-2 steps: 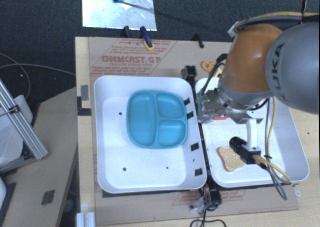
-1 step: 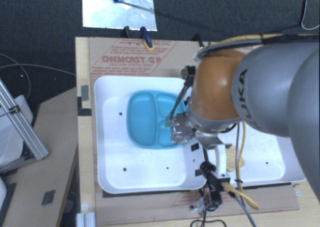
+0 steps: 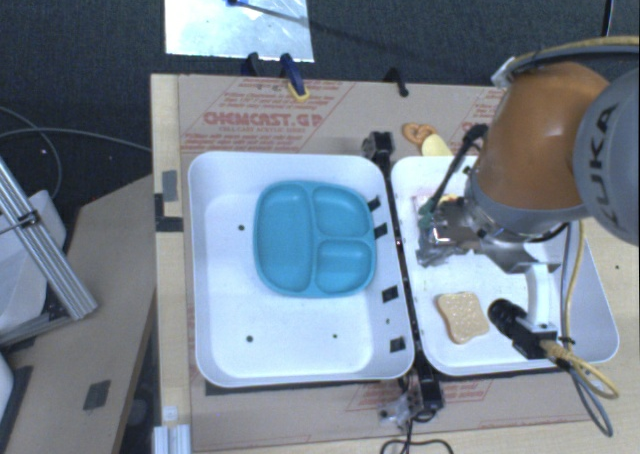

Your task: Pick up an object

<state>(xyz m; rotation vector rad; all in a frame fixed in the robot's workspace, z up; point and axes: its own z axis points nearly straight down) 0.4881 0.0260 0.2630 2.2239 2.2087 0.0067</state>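
Observation:
A slice of toast [image 3: 462,316] lies flat near the front of the right bin [image 3: 420,342]. My gripper [image 3: 434,238] hangs over the left part of that bin, behind the toast and apart from it. The arm's orange wrist covers much of the bin. A yellow, banana-like object [image 3: 436,146] and a small brown piece [image 3: 415,131] sit at the bin's far rim, partly hidden by the arm.
The left bin [image 3: 230,342] holds a blue divided plate [image 3: 312,238] in its middle. Black clips line the divider between the bins. A shiny sheet [image 3: 238,2] lies beyond the bench, and a blue-and-yellow clamp [image 3: 293,79] sits on its far edge.

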